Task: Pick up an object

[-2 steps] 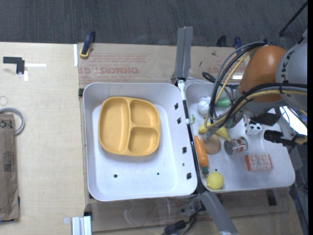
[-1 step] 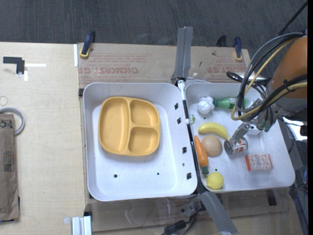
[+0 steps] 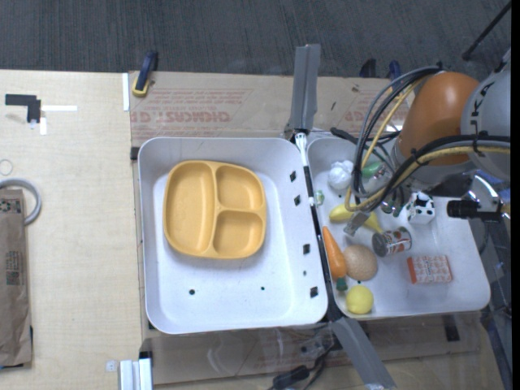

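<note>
Camera view: carrot (image 3: 333,253) lies lengthwise along right bin's (image 3: 455,299) left wall

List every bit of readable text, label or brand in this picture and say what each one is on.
Red mirrored print on the cardboard sheet behind the bins: too blurred to read with certainty.
Label on the small can in the right bin: too small to read.
Print on the red and white packet in the right bin: too small to read.
Dark print on the brown paper bag at the left edge: too blurred to read.
Nothing can be quoted reliably.
</note>
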